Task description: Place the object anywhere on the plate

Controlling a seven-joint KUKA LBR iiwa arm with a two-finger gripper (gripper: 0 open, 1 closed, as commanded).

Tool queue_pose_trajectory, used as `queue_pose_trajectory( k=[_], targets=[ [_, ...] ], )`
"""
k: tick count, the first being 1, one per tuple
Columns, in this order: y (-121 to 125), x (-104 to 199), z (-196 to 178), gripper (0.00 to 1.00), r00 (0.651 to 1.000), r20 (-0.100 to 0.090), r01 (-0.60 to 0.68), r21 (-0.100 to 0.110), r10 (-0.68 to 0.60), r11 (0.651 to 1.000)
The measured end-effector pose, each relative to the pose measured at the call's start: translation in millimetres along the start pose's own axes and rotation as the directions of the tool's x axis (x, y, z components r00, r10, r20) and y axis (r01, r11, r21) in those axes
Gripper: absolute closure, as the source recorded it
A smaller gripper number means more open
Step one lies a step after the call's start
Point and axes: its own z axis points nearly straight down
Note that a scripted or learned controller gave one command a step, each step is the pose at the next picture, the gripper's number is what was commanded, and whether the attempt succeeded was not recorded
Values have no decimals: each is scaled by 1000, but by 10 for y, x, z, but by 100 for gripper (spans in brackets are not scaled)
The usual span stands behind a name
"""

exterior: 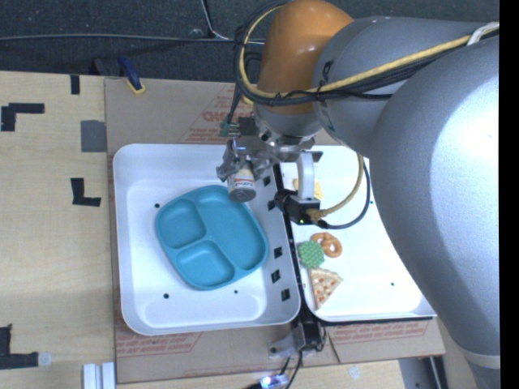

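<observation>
My claw hangs over the far right corner of the blue plate, and a small can sits at its tip. The view here is cluttered with wrist hardware, so I cannot tell whether I am spread or pinching, nor whether the can is truly between my tips. It looks like a short metal tin with a reddish band: stiff, light, probably slick on its round side, not fragile. I judge the best hold is across its curved wall near the middle, so it cannot roll out or tip.

The plate lies just below and to the left of me in the left bin, its three compartments open and bare, so there is broad room for a drop. To my right runs the ridge where the two bins meet, close by, and beyond it in the right bin lie a pretzel, a green piece and a pizza slice. The bin's far wall stands just behind me.
</observation>
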Motion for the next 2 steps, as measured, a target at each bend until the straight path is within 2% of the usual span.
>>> queue_pose_trajectory(
  k=[1,2],
  targets=[
    [-55,489,135,100,1000,1,0,3,0,1000],
    [-50,463,127,0,1000,2,-3,2,3,1000]
  ],
)
